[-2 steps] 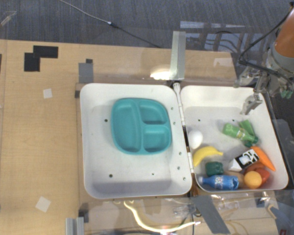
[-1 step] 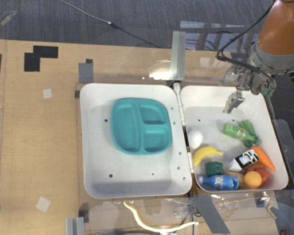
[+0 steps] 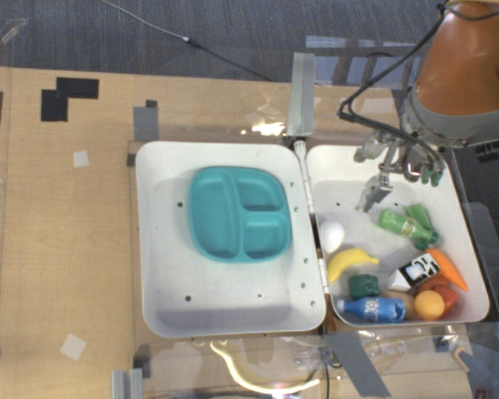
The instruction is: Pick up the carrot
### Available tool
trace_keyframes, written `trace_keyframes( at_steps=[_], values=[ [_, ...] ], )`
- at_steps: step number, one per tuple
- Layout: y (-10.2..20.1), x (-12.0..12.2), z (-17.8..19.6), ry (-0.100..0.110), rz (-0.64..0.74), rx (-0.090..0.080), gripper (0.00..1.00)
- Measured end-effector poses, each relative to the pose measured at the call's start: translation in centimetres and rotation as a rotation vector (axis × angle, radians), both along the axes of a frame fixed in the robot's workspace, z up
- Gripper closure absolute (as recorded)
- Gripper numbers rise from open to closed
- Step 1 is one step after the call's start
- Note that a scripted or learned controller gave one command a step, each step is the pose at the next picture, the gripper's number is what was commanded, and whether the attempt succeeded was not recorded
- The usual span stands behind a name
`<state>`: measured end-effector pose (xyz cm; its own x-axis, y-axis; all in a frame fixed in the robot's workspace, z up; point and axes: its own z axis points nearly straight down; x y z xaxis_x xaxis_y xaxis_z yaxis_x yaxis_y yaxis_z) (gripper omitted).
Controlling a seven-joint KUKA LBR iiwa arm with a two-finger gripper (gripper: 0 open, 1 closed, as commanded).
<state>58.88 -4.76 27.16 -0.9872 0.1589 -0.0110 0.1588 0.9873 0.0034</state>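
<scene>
Carrot (image 3: 447, 268) at right bin's edge, well below hand (image 3: 379, 191).

A teal divided plate (image 3: 238, 213) lies in the left bin (image 3: 162, 248).

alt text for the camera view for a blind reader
A grey-and-orange robot arm's gripper hovers in the right bin, up from the carrot lying among toy foods. The left bin holds a teal divided plate.

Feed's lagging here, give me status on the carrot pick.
Gripper above right bin, nothing between jaws. Carrot at bin's right wall, untouched. Green bottle lies between them.
</scene>
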Motion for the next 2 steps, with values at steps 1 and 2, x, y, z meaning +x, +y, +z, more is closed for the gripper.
trace_keyframes(
  at_steps=[1, 2],
  values=[
    [8.1, -5.7, -8.9, 0.012, -0.004, 0.002, 0.00],
    [7.8, -5.3, -7.4, -0.004, -0.004, 0.001, 1.00]
  ],
)
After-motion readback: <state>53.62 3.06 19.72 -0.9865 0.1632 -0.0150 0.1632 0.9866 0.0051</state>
